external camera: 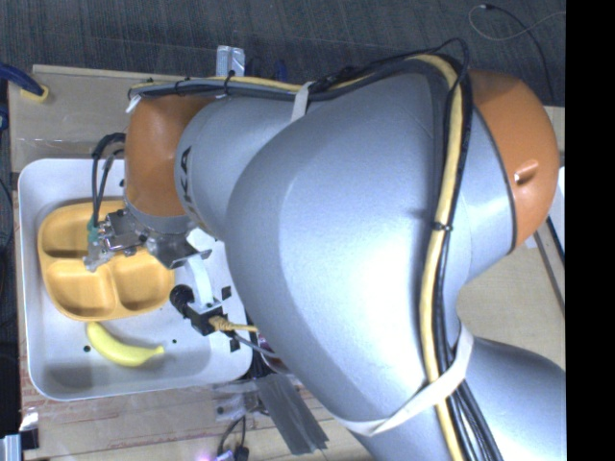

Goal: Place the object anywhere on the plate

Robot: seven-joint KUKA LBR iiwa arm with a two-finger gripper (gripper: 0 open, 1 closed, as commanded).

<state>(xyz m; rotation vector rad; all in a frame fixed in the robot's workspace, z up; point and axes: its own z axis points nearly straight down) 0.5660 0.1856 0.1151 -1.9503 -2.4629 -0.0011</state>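
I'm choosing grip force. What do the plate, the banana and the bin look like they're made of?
Plate: yellow, probably moulded plastic, with smooth raised dividers and a soft sheen. Banana: even yellow and glossy; real or plastic toy, I can't tell. Bin: white, likely rigid plastic, with rounded corners and a matte look.

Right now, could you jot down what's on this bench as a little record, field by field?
arm: grey with orange band, reaching into the bin from the right, covering much of the view
gripper: over the plate; fingers hard to make out
plate: yellow, with compartments, in the bin's left part
banana: yellow, lying on the bin floor just below the plate, not on it
bin: shallow, white, holding the plate and the banana
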